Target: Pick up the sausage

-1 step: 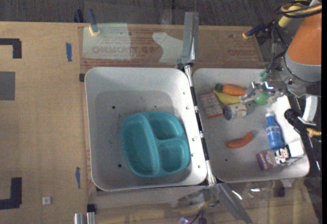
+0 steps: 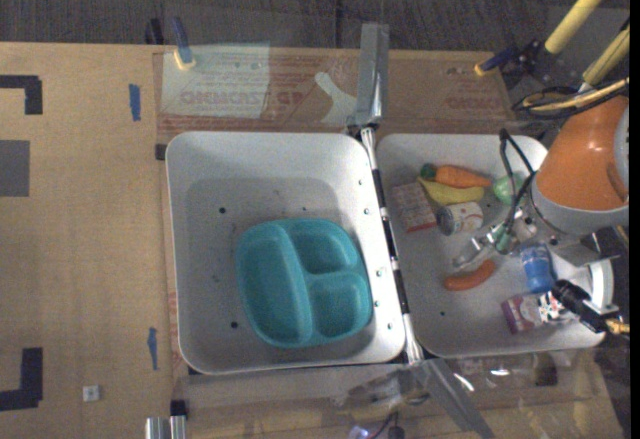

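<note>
The sausage (image 2: 470, 276), a short orange-red link, lies on the floor of the right bin (image 2: 432, 327), near its middle and tilted up to the right. My gripper (image 2: 482, 247) hangs just above and slightly behind it, reaching in from the right under the orange-banded wrist (image 2: 588, 165). The sausage lies apart from the gripper, with nothing gripping it. The arm hides part of the bin's right side.
Around the sausage lie a carrot (image 2: 462, 176), a yellow banana-like piece (image 2: 448, 193), a small can (image 2: 459, 218), a pinkish card (image 2: 413, 206), a blue bottle (image 2: 537, 268) and a purple carton (image 2: 524, 312). A teal divided plate (image 2: 300, 280) sits in the left bin (image 2: 200, 177).
</note>
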